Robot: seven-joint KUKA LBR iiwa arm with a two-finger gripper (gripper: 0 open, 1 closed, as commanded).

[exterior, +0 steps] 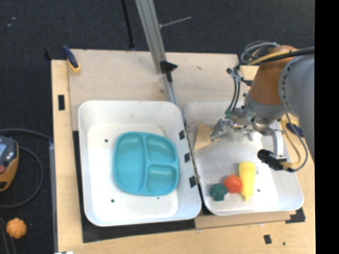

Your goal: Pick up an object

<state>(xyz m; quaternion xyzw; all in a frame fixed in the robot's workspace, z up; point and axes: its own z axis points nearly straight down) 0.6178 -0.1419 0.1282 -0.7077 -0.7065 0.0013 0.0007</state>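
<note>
Teal tray (145, 163): alone in left bin (90, 115).
Right bin (288, 194): yellow bottle (247, 180), red ball (233, 183), green piece (217, 191), tan wedge (203, 137).
Jaws (218, 130): beside wedge; grip state unclear.

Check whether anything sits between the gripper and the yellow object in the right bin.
Nothing visible does. The gripper hangs over the upper left of the right bin; the yellow object lies nearer the front, with bare bin floor between. The red object touches its left side.

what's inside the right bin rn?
Right bin holds a yellow piece, red piece, green piece and a tan wedge. The arm covers the bin's far corner.
</note>
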